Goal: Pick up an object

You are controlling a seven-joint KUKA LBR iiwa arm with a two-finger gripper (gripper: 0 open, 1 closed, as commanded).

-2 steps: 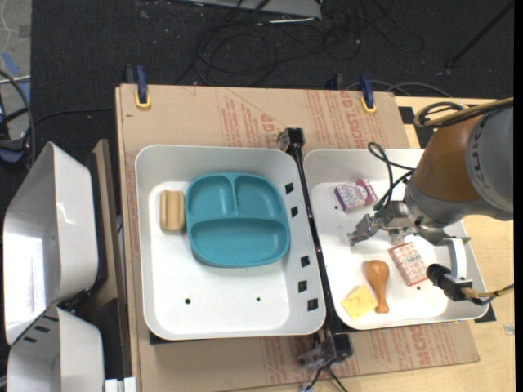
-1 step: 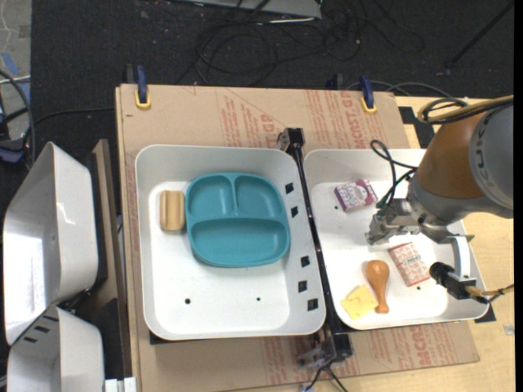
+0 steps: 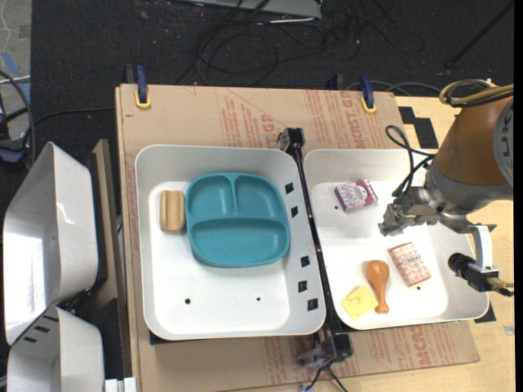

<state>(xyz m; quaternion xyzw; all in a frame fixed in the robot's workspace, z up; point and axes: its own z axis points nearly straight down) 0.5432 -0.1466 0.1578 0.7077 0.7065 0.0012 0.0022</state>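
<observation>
White bin, right [image 3: 466, 305]: holds your candidates, a purple packet [image 3: 355, 194] far, a pink-and-white packet [image 3: 409, 264] at the middle right, a drumstick [image 3: 378, 282] and a yellow piece [image 3: 358, 303] near.
Gripper [image 3: 395, 219]: hangs between the two packets; you cannot see anything in it.
Fingers: dark and bunched; you cannot tell how far apart they stand.
Risk, flat packets: your fingers may skate over them and close on nothing.
Risk, drumstick: it touches the yellow piece, so a grab there may nudge both.
Left bin [image 3: 155, 300]: teal tray [image 3: 237, 219] and tan block [image 3: 172, 211] lie well apart from the gripper.
</observation>
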